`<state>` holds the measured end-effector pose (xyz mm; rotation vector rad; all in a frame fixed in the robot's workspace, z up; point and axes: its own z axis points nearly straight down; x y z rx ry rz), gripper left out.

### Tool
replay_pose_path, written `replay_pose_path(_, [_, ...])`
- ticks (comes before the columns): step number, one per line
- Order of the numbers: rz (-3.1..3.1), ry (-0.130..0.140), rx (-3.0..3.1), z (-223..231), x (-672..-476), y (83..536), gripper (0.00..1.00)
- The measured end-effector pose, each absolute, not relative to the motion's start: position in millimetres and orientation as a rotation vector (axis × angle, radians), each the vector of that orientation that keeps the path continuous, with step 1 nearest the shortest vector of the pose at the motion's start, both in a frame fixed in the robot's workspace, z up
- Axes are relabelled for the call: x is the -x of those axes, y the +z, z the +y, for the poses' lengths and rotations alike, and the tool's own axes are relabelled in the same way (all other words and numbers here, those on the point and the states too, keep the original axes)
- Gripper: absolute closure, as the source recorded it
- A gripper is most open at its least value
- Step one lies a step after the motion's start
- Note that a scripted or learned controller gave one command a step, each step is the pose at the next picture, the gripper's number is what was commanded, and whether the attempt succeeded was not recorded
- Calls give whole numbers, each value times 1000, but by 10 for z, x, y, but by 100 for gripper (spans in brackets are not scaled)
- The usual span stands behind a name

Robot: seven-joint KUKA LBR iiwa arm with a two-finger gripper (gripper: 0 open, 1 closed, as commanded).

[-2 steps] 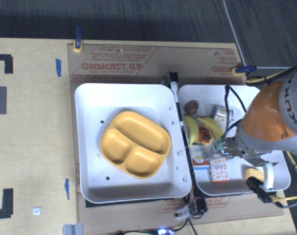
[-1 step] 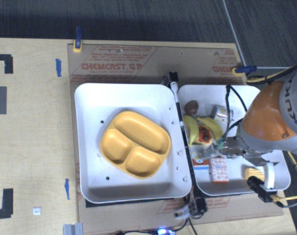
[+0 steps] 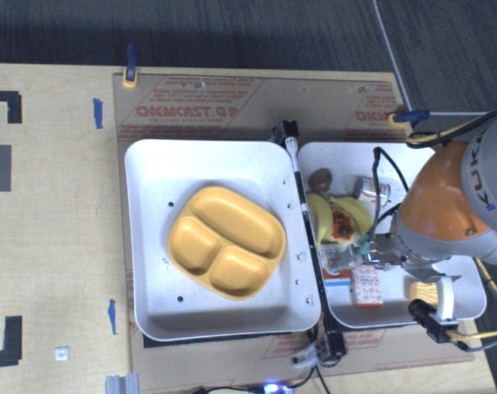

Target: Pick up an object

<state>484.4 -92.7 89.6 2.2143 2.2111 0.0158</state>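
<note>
Over the right bin [image 3: 470,302], beside the bananas [image 3: 335,216], the arm's hand [image 3: 371,249], grip impossible to tell

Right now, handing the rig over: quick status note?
End effector: low in the right bin, among the clutter; open or shut cannot be told, and nothing is seen held.
Right bin: bananas, a small red-and-white packet, a brown round item, a brush by the arm.
Left bin: a yellow compartment tray.
Done: arm is down at the pile.
Left: confirm a grasp and lift.
</note>
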Motion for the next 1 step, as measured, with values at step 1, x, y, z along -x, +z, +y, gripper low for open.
replay_pose_path(1, [2193,12,-2209,-989,-4858,1011,100])
